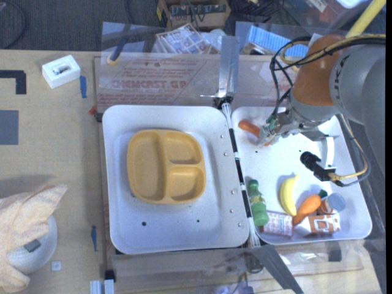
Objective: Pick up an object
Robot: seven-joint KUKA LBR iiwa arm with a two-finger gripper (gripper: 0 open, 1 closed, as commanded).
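The robot's gripper (270,133) is down in the right bin (358,225), near the top. I cannot tell how it is set. A little sausage (248,127), long and orange-red, lies just beside it. A yellow banana (288,193) and an orange carrot (307,206) lie lower down.

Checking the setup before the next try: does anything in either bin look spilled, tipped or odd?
Nothing looks spilled or damaged. The yellow divided plate sits flat in the left bin. In the right bin, the banana, carrot and green bottle lie loosely together at the near end, as expected.
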